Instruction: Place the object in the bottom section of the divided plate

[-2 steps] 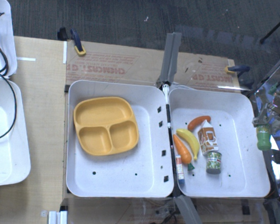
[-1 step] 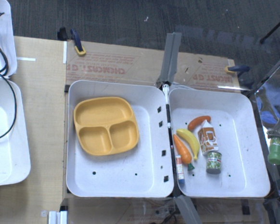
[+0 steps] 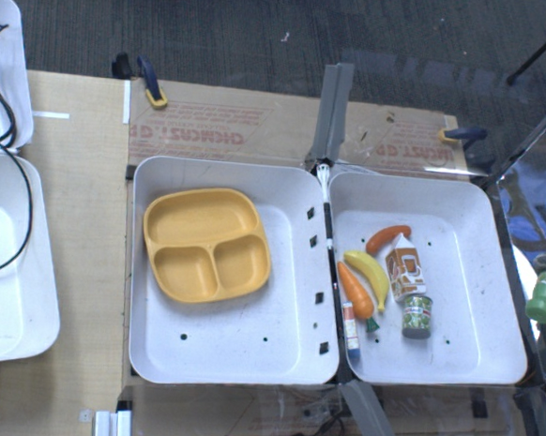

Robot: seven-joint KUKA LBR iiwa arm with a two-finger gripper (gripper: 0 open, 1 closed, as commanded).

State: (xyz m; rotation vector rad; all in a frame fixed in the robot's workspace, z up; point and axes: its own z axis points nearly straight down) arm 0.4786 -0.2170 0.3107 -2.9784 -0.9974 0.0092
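Evidently unpicked, the curved yellow plastic banana (image 3: 370, 276) lies well right of the yellow three-section divided plate (image 3: 198, 218), probably awaiting transfer.

L bin (image 3: 150, 344): open floor below and right of yellow plate (image 3: 207, 244).
R bin (image 3: 469, 355): items bunched near divider (image 3: 324, 254); right half and bottom strip open.
Plate sections: nothing inside.

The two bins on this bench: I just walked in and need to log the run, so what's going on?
Nothing is being handled right now. The yellow divided plate lies in the left bin with nothing in its sections. The banana, carrot, red pepper, carton, small can and marker all lie clustered in the right bin.
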